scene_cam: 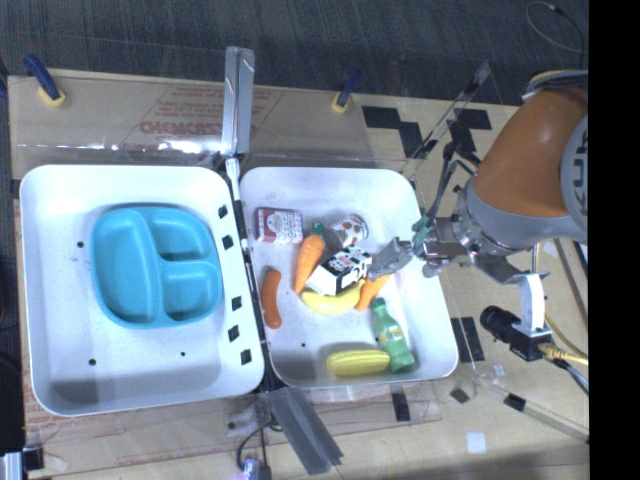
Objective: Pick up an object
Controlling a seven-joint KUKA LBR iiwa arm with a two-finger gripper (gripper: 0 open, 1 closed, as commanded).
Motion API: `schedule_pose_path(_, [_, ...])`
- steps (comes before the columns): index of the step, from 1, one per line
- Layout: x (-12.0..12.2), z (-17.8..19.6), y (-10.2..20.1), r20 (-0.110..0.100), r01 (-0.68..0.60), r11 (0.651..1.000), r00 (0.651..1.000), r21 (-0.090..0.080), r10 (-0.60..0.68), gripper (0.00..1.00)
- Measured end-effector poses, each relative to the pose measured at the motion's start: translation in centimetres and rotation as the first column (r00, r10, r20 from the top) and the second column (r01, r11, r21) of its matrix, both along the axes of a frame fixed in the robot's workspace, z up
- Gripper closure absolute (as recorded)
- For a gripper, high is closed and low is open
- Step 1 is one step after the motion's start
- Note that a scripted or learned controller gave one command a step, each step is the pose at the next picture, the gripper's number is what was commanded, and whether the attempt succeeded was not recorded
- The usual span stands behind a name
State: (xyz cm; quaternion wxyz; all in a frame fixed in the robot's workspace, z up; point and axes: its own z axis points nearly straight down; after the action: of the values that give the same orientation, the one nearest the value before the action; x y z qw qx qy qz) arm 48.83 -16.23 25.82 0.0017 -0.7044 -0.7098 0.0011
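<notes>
The right bin (425,218) holds several toy foods. My gripper (388,257) reaches in over the bin's right side, low and just right of a black-and-white patterned carton (346,265). The carton lies on a yellow banana (330,303). Left of the carton leans an orange carrot (309,257), and a second small carrot (373,290) lies just below the gripper. Nothing is visibly held.
The right bin also holds a maroon box (278,226), a round spotted item (351,228), an orange-red sausage (271,298), a green bottle (392,336) and a yellow corn-like piece (358,362). The left bin (50,348) contains a blue divided tray (160,265).
</notes>
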Motion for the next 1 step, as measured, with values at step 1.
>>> schedule_pose_path(1, [5.58, -12.72, -0.61, -0.001, 0.094, 0.996, 0.996, 0.0, -0.094, 0.0])
